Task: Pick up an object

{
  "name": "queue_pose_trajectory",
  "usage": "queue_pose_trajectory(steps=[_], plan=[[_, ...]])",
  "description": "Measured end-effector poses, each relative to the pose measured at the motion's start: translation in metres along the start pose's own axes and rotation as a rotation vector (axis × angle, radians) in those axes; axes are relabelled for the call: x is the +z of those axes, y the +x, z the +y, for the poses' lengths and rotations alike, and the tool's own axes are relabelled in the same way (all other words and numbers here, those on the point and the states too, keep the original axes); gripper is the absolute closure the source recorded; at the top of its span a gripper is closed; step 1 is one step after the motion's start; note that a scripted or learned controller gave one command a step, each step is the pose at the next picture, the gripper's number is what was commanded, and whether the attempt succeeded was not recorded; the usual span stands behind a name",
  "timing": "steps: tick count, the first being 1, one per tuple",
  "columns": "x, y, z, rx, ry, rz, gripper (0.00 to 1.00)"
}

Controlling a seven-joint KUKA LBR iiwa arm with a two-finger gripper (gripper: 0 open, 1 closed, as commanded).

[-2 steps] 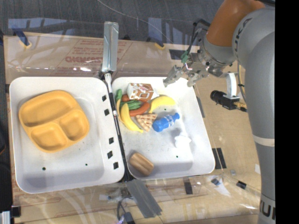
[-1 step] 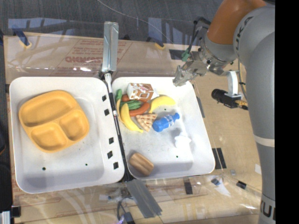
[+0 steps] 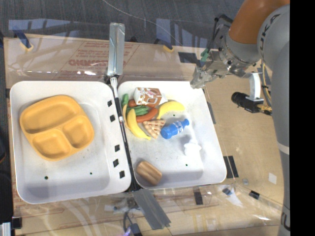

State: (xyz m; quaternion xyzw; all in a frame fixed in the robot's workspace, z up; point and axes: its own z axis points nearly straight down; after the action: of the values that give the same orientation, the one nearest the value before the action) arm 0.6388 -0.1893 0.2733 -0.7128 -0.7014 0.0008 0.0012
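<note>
Arm: the grey KUKA arm with its orange band reaches in from the right and ends above the far right corner of the right bin.
Gripper (image 3: 198,81): hangs over the far right rim of the right bin, tilted down and to the left; nothing shows between its fingers, and whether they stand open or closed I cannot tell.
Right bin (image 3: 211,146): shallow and white, holding a cluster of toy food in its far left part.
Carton (image 3: 147,96): a small red and white box at the far end of the cluster.
Lemon (image 3: 171,108): yellow, just right of the carton and touching the cluster.
Banana (image 3: 134,125): yellow, lying along the left side of the right bin.
Green vegetable (image 3: 126,103): a slim green piece beside the banana, at the left wall.
Sausage (image 3: 147,115): reddish, lying between the carton and the banana.
Waffle cone (image 3: 154,128): tan, criss-crossed, just near of the sausage.
Blue bottle (image 3: 173,128): lies on its side right of the waffle cone, cap pointing right.
White piece (image 3: 191,147): small and pale, near the bottle toward the right; its kind is unclear.
Bread roll (image 3: 148,172): brown, alone at the near left corner of the right bin.
Left bin (image 3: 59,181): shallow and white, beside the right bin.
Divided plate (image 3: 55,127): orange-yellow, three compartments, lying in the left bin's left half.
</note>
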Motion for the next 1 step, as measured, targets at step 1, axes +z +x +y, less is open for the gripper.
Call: queue_pose_trajectory(steps=[1], plan=[[-0.0634, -0.0191, -0.0008, 0.008, -0.002, -0.001, 1.00]])
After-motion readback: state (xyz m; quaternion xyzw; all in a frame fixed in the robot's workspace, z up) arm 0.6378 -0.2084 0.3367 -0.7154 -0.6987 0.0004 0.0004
